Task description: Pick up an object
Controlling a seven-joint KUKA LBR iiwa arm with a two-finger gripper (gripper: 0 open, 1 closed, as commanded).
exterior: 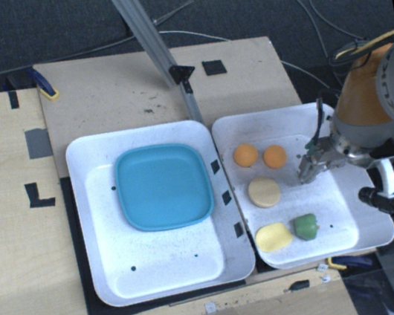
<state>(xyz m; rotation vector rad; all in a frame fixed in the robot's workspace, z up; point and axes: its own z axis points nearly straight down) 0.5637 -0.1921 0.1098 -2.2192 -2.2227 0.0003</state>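
In the right bin (347, 239) lie two orange balls (246, 156) (275, 156), a beige round piece (265, 193), a yellow piece (273, 237) and a green piece (306, 227). My gripper (307, 170) hangs low over the bin's right half, just right of the second orange ball and the beige piece. I see nothing between its fingers. The grey arm with its orange band (364, 97) comes in from the right.
The left bin (100, 230) holds a blue square plate (163, 185). A grey pole (154, 40) slants down to the seam between the bins. Cables lie on the dark floor at the upper right.
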